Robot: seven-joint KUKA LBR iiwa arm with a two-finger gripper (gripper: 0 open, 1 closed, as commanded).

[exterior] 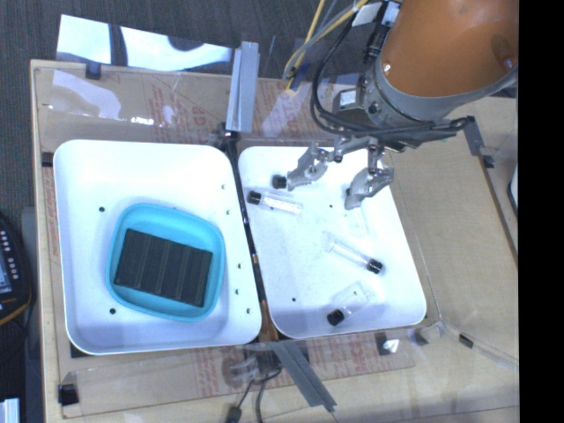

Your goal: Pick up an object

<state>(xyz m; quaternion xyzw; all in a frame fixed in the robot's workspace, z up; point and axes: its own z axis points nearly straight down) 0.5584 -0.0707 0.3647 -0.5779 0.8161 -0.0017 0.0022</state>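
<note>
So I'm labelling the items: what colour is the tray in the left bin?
Light blue tray, with a dark ribbed insert; seen in the camera view.

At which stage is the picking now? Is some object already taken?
Done: the arm has brought the two-finger gripper over the right white bin. In hand: nothing; its fingers stand open, with nothing between them. Left: closing on and lifting an object, such as the clear black-capped tube lying near the gripper.

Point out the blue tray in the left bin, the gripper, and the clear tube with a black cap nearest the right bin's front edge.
Blue tray (126,226): camera view, on its upper left rim.
Gripper (336,177): camera view, midway between its fingertips.
Clear tube with black cap (351,303): camera view, on its clear body.
</note>
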